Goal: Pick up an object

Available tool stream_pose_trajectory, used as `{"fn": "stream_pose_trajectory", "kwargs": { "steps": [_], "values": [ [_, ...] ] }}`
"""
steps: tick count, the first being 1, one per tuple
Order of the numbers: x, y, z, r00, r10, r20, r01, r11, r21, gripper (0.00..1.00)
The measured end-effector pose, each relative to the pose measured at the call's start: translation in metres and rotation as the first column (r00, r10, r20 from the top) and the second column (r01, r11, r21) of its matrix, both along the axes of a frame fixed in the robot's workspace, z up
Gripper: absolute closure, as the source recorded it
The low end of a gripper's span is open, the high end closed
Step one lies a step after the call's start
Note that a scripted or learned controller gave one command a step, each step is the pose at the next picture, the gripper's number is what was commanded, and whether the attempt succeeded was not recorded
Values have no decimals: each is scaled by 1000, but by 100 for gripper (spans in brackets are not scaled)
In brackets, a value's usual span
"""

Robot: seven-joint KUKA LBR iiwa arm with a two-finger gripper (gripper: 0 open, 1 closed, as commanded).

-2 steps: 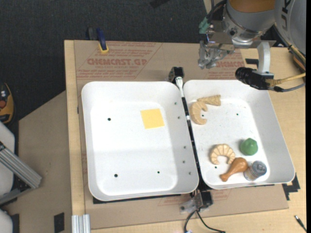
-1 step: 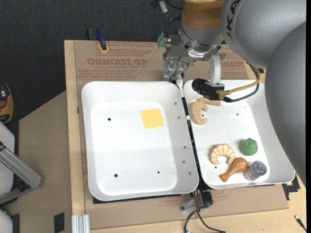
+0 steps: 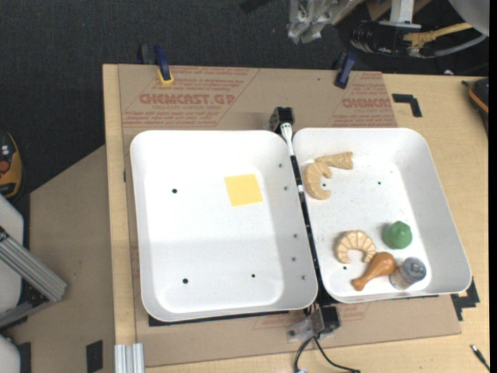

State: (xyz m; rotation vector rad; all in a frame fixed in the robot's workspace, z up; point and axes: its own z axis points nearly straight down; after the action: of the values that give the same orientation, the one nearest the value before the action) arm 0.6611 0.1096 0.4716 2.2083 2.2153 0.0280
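A flat yellow square [image 3: 244,189] lies alone in the left bin [image 3: 155,231]. The right bin [image 3: 435,177] holds a tan pastry piece [image 3: 337,161] and a pale curved piece [image 3: 315,182] near its back left. Toward its front sit a croissant-like piece [image 3: 356,245], a brown drumstick [image 3: 373,270], a green ball [image 3: 398,234] and a small grey-blue object [image 3: 411,271]. My gripper [image 3: 311,14] hangs high at the top of the view, beyond the bench's far edge and away from both bins, with nothing visible in it.
Two blue clamps [image 3: 162,62] [image 3: 345,69] hold the brown board at its far edge. A black hinge piece [image 3: 282,118] sits between the bins at the back. Cables and arm parts [image 3: 411,29] crowd the top right. A metal rail [image 3: 31,266] crosses the lower left.
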Motion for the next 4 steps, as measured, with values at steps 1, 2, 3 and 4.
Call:
{"fn": "stream_pose_trajectory", "kwargs": {
  "steps": [1, 2, 3, 4],
  "values": [
    [-54, 63, -120, 999, 4, -37, -4, 1000, -4, 100],
    [-90, 119, -201, 999, 4, -35, -4, 1000, -4, 100],
    [-135, 116, -114, 1000, 0, -15, 0, 1000, 1, 100],
    [-185, 115, -160, 1000, -1, -31, 1, 1000, -5, 100]
  ]
}}
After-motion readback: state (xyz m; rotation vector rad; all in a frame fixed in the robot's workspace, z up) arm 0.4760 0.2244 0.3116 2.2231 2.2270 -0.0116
